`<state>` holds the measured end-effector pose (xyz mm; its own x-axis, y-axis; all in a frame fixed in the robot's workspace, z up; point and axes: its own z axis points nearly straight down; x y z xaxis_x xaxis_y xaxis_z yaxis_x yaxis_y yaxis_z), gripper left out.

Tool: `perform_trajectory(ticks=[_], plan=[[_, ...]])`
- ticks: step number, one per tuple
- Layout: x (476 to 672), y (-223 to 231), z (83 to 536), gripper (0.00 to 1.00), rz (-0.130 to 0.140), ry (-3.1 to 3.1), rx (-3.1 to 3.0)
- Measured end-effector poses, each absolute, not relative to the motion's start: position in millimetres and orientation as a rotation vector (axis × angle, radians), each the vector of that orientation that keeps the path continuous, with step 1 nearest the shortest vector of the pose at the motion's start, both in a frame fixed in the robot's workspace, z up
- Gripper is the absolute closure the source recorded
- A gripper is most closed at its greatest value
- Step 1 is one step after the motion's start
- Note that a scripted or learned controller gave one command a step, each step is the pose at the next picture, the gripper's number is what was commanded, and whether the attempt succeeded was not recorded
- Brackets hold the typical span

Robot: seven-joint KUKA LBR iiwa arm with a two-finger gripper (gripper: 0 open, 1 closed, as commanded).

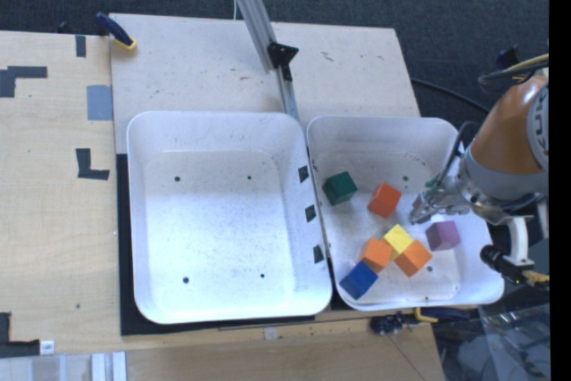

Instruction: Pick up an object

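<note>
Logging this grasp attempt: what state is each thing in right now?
Gripper: low in the right bin, nothing visibly held.
Purple block: loose beside the gripper.
Green block: lying apart.
Yellow block: clustered with two orange blocks.
Blue block: near front wall.
</note>
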<state>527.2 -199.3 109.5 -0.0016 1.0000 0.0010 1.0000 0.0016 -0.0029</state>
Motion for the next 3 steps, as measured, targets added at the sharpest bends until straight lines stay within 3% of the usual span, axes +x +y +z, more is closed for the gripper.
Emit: perform_trajectory(ticks=[3], plan=[[528.3,-204.9,242.6,1.00,-0.002,-2.226,-2.224]])
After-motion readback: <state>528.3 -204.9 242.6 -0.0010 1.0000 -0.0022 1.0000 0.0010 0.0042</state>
